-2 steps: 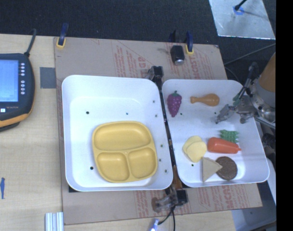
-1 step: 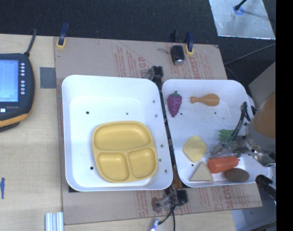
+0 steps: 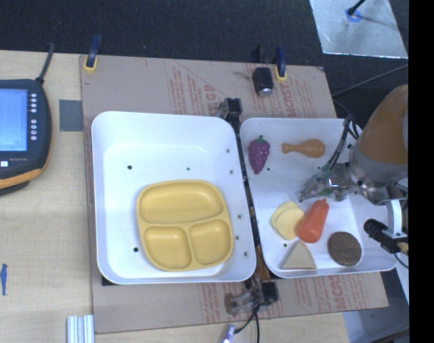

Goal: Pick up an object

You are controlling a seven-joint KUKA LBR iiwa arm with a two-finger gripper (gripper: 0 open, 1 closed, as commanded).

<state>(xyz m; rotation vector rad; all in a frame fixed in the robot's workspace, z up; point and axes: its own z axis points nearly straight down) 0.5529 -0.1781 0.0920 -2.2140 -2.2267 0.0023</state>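
Nearest the camera, along the front wall of the right bin [image 3: 388, 266], sit a tan wedge [image 3: 298, 257] and a brown disc [image 3: 344, 249], both close against that edge. Just behind them an orange-red carrot-shaped piece [image 3: 313, 221] lies with its long axis running from lower left to upper right, its narrower end pointing up toward the gripper [image 3: 324, 186]. Its left side touches a pale yellow lump [image 3: 287, 219].

Above the carrot's tip, the gripper's metal fingers [image 3: 311, 189] are splayed apart with nothing between them; the grey arm [image 3: 377, 163] with its orange band enters from the right. Farther back in the same bin a purple grape cluster [image 3: 258, 153] stands near the left wall, stem end toward the back, and an orange-tan drumstick [image 3: 305, 148] lies crosswise, its thick end to the right. Bare white floor lies between these two and the carrot.

To the left, the left bin [image 3: 110, 191] holds a yellow divided plate [image 3: 183, 224] toward its front, leaving open floor behind it. A teach pendant [image 3: 13, 131] rests on the bench at far left.
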